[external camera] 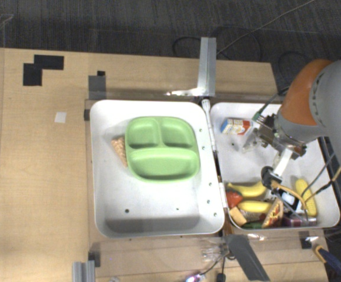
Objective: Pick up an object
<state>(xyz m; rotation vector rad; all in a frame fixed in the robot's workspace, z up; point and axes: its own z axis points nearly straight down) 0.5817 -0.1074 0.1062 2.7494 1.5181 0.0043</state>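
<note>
- The arm (335,98) is reaching in from the right and is holding its gripper (251,140) over the far half of the right bin (241,163), above a bare part of the white floor.
- To my judgement, the step in hand is the approach. The gripper is hovering, nothing is showing inside it, and no object is being lifted yet.
- Whether the gripper is open or closed I cannot tell. From here its tip is looking very small and is blending with the wrist parts.
- The nearest candidate is the small white and red box (235,126). It is lying toward the far left corner of the right bin, just beside the gripper and apart from the other things.
- The other candidates are crowding the near end of the same bin. Two yellow bananas (250,190) are lying close together, a third banana (304,195) is resting by the right wall, and a red round thing (234,198) is sitting beside them. There are also darker packets there, which I am not able to name.
- The left bin (147,204) is carrying a green divided plate (161,148), and a brown flat thing (119,150) is peeking out from under its left edge. Both are well apart from the gripper.
- I am thinking the next move calls for choosing one target, centring over it, going down and closing. The box is looking easier, because the piled things are touching and may be slipping or coming up together.
</note>
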